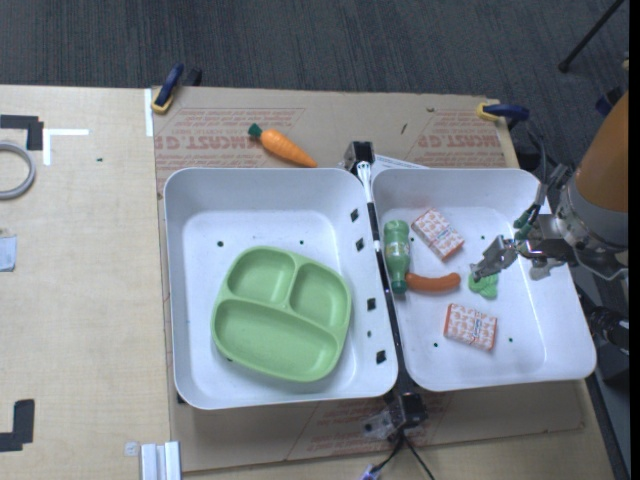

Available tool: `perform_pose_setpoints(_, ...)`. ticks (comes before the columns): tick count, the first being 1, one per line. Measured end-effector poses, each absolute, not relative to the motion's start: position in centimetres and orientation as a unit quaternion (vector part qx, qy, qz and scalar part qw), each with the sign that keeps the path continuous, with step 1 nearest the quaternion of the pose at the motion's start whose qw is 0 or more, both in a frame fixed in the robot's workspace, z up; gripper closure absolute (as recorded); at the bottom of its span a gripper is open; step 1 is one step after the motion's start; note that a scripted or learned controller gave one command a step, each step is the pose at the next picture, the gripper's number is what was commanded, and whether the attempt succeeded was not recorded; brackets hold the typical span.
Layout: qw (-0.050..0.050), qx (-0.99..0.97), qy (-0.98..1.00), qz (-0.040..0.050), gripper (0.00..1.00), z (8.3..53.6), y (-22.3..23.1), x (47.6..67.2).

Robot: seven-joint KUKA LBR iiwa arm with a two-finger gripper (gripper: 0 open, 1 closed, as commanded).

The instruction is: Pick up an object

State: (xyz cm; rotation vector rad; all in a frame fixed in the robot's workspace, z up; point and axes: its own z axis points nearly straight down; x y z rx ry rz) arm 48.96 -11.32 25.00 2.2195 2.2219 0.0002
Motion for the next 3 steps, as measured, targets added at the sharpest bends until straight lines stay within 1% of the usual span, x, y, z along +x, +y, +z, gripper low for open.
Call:
perform_pose_setpoints(1,-0.001,0.751,0.66,-0.0007,0.0,9.3,-9.5,55.6)
perform_pose_setpoints(2,-0.001,0.752,0.659,-0.0008,1.0,10.2,-9.5,55.6)
perform_pose_setpoints(3,0.0,0.807,0.59,-0.0003,1.0,19.2,-6.0,49.9)
